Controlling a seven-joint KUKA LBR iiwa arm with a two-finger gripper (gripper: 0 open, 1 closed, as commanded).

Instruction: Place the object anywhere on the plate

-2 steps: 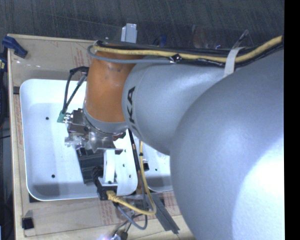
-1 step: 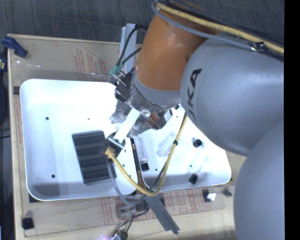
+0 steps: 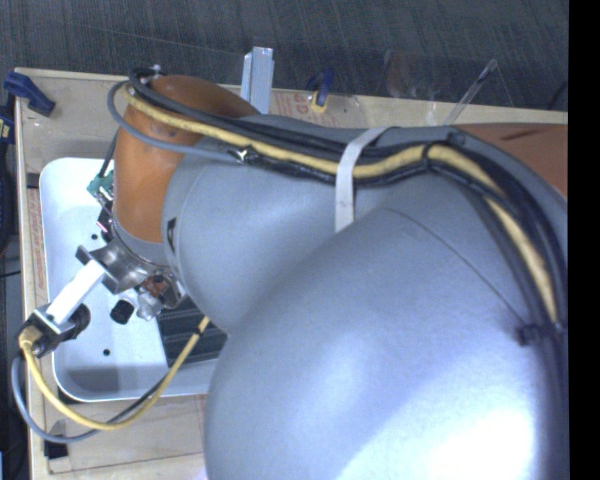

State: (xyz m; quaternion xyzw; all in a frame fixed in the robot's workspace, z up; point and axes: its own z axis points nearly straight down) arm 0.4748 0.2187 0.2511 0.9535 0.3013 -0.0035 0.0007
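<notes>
The arm has a smooth, matt grey shell with a glossy orange band. The bin looks like smooth white plastic. The bench is pale, bare wood. The cables look rubbery.

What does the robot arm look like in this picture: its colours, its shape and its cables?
The arm has rounded, smooth grey shells, with an orange band above the wrist. A bundle of black and yellow cables runs along its top, tied by a white strap. A yellow cable loops below the metal wrist fitting.

arm: 1 | white bin: 1 visible | blue clamps: 2 | yellow cable: 1
</notes>
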